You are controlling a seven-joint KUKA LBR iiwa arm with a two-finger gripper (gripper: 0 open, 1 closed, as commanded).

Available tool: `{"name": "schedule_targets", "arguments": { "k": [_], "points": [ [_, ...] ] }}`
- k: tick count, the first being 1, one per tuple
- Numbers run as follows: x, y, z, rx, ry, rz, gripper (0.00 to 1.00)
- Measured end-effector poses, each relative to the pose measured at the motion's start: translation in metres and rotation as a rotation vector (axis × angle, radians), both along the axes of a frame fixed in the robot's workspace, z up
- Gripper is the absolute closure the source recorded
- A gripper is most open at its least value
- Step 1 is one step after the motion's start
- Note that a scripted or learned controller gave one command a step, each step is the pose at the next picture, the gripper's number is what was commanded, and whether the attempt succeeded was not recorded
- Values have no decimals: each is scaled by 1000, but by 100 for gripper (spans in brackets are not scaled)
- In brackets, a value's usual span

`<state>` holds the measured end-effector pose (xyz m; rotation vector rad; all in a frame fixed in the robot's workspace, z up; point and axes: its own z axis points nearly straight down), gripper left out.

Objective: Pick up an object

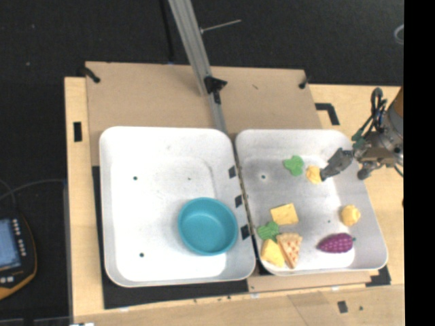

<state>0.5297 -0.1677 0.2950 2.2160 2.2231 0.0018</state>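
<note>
The right bin (306, 141) holds several toy foods. They are a green piece (293, 165), a small yellow piece (313, 175), a yellow block (284, 214), a round yellow fruit (350, 214), purple grapes (336, 243), a second green piece (268, 231), a pizza slice (291, 248) and a yellow wedge (272, 253). My gripper (344, 171) hangs over the bin's right side, open, with nothing between its fingers. Its left finger (334, 164) ends just right of the small yellow piece.
A teal bowl (206, 225) sits in the left bin (136, 155), near its front right. A grey metal post (194, 39) slants up from between the bins at the back. The arm's wrist and cables (380, 131) stand beyond the right bin's far right corner.
</note>
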Motion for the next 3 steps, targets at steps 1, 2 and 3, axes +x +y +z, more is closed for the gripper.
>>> {"name": "schedule_targets", "arguments": {
  "k": [1, 2, 3],
  "points": [
    [0, 0, 0, 0, -1, -1, 0],
    [-1, -11, -49, 0, 6, -4, 0],
    [0, -17, -92, 0, 5, -4, 0]
  ]
}}
